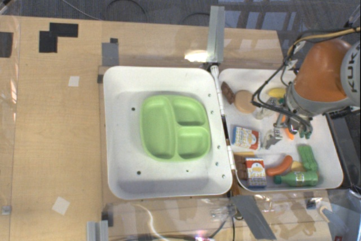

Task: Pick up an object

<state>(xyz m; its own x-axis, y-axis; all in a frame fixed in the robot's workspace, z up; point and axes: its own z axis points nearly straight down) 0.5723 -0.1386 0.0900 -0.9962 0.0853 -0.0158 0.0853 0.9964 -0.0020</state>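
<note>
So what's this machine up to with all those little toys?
A grey and orange robot arm is reaching into the right bin, its claw hanging low over a jumble of toy food. It sits just beside a small carton, with a hot dog and green bottle nearer the front. The left bin holds a green divided plate.

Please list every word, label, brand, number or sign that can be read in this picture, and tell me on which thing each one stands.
"KU": large dark letters on the grey arm, cut off at the picture's right edge.
Small box with blue and red print: too blurred to read.
Red and white carton: print too small to read.
Green bottle: label unreadable.
</note>
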